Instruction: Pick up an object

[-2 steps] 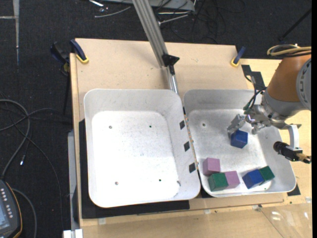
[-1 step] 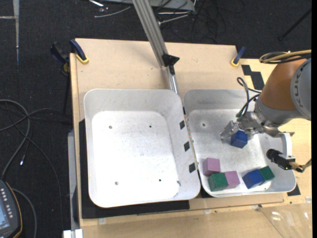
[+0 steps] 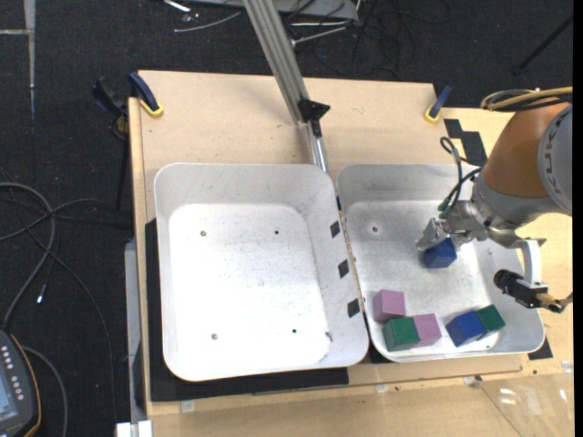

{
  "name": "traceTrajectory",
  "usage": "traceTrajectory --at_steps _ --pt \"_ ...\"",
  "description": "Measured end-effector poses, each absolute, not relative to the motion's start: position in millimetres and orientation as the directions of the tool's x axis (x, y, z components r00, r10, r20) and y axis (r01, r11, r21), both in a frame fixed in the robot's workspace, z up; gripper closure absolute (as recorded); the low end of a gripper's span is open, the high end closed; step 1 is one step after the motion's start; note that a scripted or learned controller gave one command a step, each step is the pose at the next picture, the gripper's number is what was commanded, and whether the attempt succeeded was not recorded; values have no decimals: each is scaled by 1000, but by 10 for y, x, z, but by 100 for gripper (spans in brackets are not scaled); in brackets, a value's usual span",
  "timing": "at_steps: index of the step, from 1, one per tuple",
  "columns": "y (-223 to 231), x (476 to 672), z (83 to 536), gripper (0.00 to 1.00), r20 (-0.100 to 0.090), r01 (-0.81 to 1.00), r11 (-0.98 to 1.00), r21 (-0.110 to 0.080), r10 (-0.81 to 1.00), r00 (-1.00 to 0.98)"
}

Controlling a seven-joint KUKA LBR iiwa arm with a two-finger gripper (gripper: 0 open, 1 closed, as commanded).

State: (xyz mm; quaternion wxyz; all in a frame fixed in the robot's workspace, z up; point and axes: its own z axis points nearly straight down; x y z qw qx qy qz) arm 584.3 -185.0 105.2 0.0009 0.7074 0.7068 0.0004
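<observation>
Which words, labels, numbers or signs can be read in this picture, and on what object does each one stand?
None can be read. The blocks, such as the blue block at the gripper, have plain faces. The dark tags on the right bin rim are too small to tell.

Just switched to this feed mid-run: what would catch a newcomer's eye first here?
First the grey and orange arm reaching in from the right, its gripper down over a blue block in the right bin. Next, the cluster along that bin's near edge: two pink blocks, two green and another blue. The left bin sits alongside.
</observation>
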Motion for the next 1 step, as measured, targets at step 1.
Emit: traceTrajectory --at_steps 1 --pt "-1025 5592 995 100 5 1000 8 -4 1000 -8"
